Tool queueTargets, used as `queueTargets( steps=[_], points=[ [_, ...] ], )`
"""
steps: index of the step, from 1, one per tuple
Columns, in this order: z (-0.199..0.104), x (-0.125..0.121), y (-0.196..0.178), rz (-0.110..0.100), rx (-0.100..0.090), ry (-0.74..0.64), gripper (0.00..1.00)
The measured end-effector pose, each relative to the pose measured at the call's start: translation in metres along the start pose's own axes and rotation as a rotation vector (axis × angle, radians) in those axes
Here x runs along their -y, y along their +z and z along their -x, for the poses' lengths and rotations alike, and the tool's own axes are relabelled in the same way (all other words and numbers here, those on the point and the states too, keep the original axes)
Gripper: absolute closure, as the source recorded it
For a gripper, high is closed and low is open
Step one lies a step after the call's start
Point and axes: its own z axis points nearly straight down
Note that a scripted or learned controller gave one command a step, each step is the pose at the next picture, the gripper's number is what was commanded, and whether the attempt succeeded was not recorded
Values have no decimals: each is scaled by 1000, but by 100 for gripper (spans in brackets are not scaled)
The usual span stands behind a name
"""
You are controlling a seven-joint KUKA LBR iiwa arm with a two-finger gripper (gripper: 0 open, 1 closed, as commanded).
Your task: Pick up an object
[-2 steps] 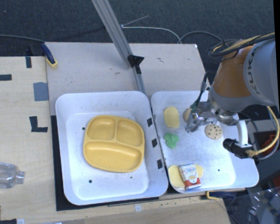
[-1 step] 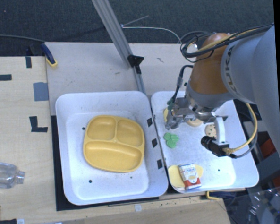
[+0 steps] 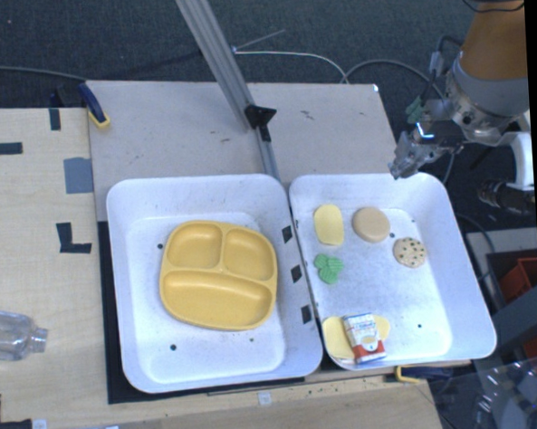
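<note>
— Where is the gripper [image 3: 408, 160] hanging?
— Over the right bin's [image 3: 457, 329] far corner; whether it's open can't be told.
— And the carton [image 3: 364, 336]?
— It's lying in that bin's near-left corner, long axis running near-to-far, partly on a yellow piece [image 3: 335, 334].

Arm [image 3: 494, 50]: broad orange band, grey ring below it, both rounded and smooth. Under the ring a cluttered wrist block, metal-grey with small dark fittings and a bluish-green speck on its left side. Thin dark cables loop beside the band. Gripper [image 3: 404, 164]: dark, narrow, tapering, just above the right bin's [image 3: 466, 333] top right corner. White rounded housing right of the wrist block.
</note>
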Motion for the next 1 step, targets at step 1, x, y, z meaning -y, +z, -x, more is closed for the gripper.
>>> queueTargets(
  steps=[1],
  points=[
    [-37,13,-28,-6,-4,-6,100]
  ],
)
